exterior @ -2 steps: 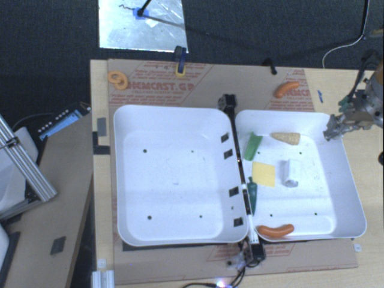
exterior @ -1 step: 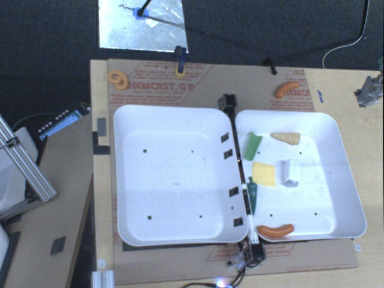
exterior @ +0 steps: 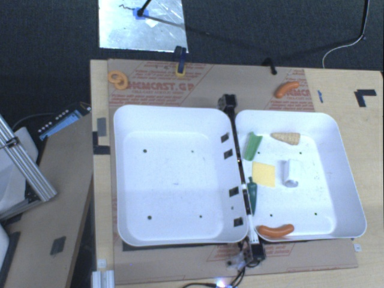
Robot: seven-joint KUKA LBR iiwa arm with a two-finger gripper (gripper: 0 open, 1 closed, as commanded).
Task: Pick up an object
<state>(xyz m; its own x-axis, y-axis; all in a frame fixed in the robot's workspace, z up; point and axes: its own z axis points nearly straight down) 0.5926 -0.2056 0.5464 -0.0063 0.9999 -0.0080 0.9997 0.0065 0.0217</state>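
Two white bins [exterior: 174, 179] on cardboard-covered bench [exterior: 240, 80]

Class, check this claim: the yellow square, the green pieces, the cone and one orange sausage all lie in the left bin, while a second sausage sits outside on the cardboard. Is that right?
Not quite. The camera view shows the yellow square, green pieces, cone and orange sausage in the right bin, not the left. The second sausage does sit outside on the cardboard.

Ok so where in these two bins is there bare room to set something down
The left bin is bare floor wall to wall. In the right bin, open patches lie right of the white cup and between the yellow block and the sausage. It's crowded by the divider, around the green pieces.
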